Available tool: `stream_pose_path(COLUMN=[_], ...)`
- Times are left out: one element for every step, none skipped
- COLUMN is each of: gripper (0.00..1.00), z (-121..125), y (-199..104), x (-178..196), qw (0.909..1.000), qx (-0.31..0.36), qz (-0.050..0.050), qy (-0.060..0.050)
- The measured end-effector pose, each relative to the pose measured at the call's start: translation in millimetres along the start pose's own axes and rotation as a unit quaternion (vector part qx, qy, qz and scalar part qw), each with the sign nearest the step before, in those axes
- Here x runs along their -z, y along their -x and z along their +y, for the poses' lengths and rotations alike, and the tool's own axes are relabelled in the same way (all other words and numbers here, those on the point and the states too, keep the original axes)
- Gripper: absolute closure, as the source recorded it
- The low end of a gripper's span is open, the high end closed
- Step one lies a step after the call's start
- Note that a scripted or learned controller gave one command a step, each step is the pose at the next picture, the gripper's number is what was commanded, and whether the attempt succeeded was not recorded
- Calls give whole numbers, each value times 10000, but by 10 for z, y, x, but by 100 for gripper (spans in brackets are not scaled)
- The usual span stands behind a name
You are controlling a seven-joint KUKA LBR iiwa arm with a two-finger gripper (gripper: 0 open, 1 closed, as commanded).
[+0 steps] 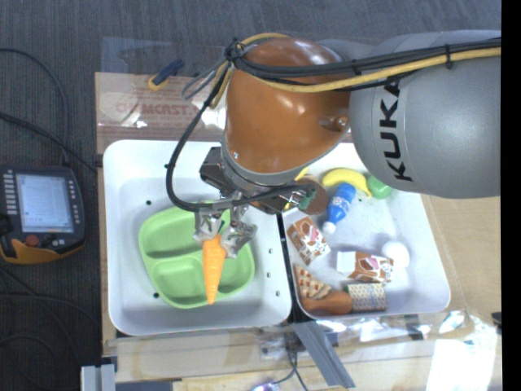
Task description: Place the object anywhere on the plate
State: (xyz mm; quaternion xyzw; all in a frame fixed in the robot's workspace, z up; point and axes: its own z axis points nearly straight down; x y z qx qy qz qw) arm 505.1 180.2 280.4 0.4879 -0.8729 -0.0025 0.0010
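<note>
A green divided plate (pixel 167 255) lies in the left white bin (pixel 130 300). An orange toy carrot (pixel 212 271) hangs point-down over the plate's right part, its tip close to the plate. My gripper (pixel 221 236) reaches down from the orange wrist and its two fingers are shut on the carrot's top end. Whether the carrot's tip touches the plate I cannot tell.
The right bin (pixel 423 287) holds several toy foods: a yellow banana (pixel 343 177), a blue bottle (pixel 339 204), a green piece (pixel 378 187), snack packets (pixel 308 239), a white egg (pixel 396 253). The big arm covers the bins' back middle. A teach pendant (pixel 39 214) lies left of the bench.
</note>
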Motion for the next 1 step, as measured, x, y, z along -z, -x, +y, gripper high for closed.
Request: stream_pose_path(gripper=[0], z=[-25], y=[-13], x=[20], qw=[10000], qx=[-25], qz=[-11], qy=[-19])
